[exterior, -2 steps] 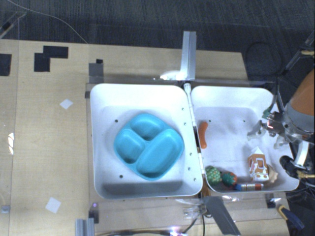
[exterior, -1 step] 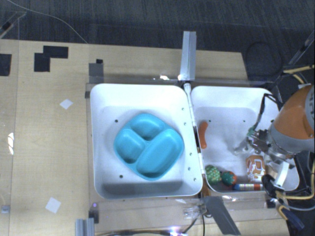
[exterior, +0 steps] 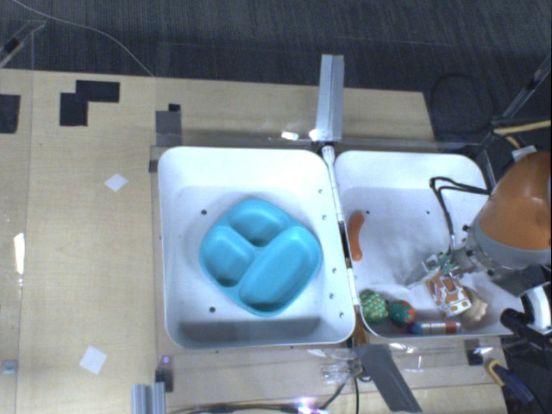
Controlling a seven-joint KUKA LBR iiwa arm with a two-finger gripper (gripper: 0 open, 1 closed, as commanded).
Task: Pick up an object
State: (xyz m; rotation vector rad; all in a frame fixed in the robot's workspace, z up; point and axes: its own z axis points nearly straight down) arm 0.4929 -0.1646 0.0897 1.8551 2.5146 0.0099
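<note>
Your arm [exterior: 517, 222] enters at view's right — bulky rounded wrist housing, glossy orange on top, grey band beneath. You see thin black cable [exterior: 444, 198] looping off its left side, running down toward tool end. Small metallic gripper [exterior: 442, 264] hardware below grey section — silvery, angular, detail too fine to make out.

Left white bin [exterior: 177, 231], centre of frame: one blue three-compartment plate [exterior: 260, 255]. Wooden bench [exterior: 78, 257], left side: black angular markings [exterior: 86, 100] upper left, two small pale squares [exterior: 116, 182]. Metal post [exterior: 329, 97] upright behind the bins. Dark carpet [exterior: 259, 15] along top.
</note>
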